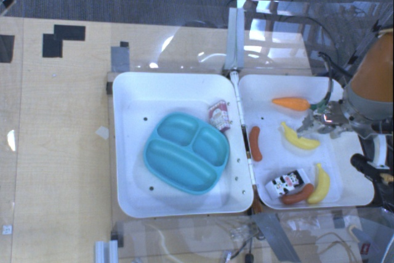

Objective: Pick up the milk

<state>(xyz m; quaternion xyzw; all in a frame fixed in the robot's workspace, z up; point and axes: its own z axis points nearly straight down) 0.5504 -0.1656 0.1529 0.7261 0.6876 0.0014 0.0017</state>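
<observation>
Milk lies touching a sausage, beside a banana.

Grey arm — orange band, black cables — metallic pincer.

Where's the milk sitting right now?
The milk carton lies near the front edge of the right bin, touching a sausage, with a banana just to its right.

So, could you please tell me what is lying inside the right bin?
The right bin holds a carrot, two bananas, two sausages and the milk. The gripper covers part of its floor, so anything beneath stays unseen.
</observation>
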